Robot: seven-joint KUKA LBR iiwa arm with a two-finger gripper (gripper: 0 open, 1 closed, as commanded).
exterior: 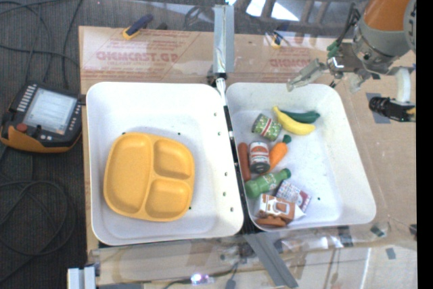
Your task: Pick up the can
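Note:
Two small cans lie in the right bin. One has a green label and lies near the bin's back left. The other has a red and white label and stands just in front of it. My gripper hangs over the bin's back rim, up and to the right of both cans and well apart from them. Its fingers are spread wide, open, with nothing between them.
Around the cans lie a banana, a green vegetable, a carrot, a sausage, a green bottle and small cartons. The left bin holds a yellow divided plate. A teach pendant lies far left.

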